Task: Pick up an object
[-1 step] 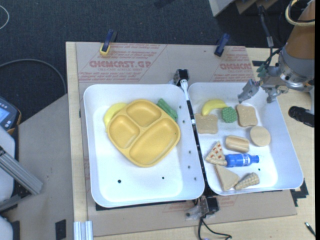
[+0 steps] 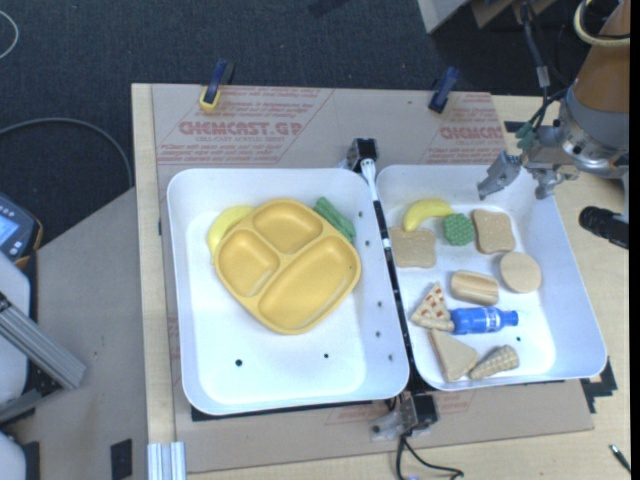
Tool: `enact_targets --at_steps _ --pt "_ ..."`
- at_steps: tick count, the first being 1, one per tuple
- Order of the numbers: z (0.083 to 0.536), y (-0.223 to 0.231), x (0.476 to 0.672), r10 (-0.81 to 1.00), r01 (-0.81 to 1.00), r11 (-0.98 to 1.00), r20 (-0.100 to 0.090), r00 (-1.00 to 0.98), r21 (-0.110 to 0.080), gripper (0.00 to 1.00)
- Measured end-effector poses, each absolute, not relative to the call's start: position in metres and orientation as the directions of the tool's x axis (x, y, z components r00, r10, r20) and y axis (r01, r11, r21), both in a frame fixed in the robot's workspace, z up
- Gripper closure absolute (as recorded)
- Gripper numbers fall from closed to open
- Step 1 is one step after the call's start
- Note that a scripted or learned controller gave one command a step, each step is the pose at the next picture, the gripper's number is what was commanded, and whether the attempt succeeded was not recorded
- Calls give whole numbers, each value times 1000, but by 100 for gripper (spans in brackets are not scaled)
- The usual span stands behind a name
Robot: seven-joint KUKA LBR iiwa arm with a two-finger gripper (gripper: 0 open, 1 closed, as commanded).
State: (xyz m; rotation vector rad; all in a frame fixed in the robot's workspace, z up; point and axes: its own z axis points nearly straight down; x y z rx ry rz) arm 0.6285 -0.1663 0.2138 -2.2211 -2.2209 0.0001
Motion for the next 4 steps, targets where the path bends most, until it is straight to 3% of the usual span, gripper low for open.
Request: enact_targets --at_steps 1,2,3,4 --pt "151 -167 623 1000 1000 0 2 0 -7 0" --pt "93 -171 627 1000 1000 -2 4 2 0 0" --pt "91 -170 631 1000 1000 2 4 -2 5 0" --pt "102 -170 632 1000 1000 1 2 -1 13 100"
